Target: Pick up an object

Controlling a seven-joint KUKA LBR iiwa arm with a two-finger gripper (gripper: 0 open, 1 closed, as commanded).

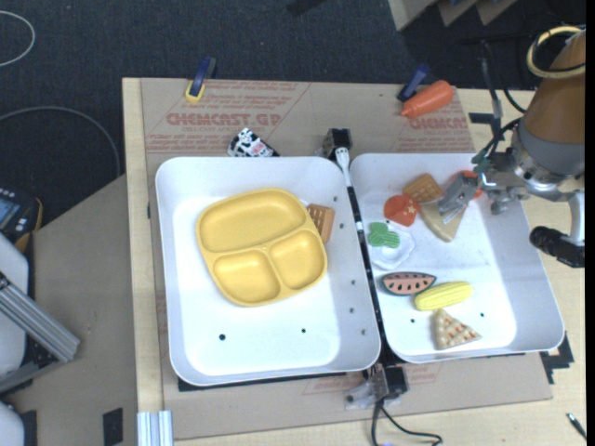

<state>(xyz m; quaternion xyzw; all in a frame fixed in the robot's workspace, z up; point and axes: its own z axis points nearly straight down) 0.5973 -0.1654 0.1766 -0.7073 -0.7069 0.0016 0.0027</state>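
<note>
Toy foods lie scattered in the right bin (521,277): tomato (402,209), watermelon slice (409,283), corn cob (442,295), pizza wedge (454,329).

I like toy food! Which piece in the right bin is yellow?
The corn cob, lying beside the watermelon slice. The other pieces are red, green, tan or orange.

The arm (558,110) is cut off by the right edge of the view, so only its wrist end shows, and the gripper (457,198) is too small and blurred to tell how its fingers stand. The gripper covers part of a pale wedge-shaped piece (442,223) in the right bin (521,277). In the left bin (186,342), a small waffle-patterned piece (322,219) is partly hidden behind the yellow divided plate (260,244).
</note>
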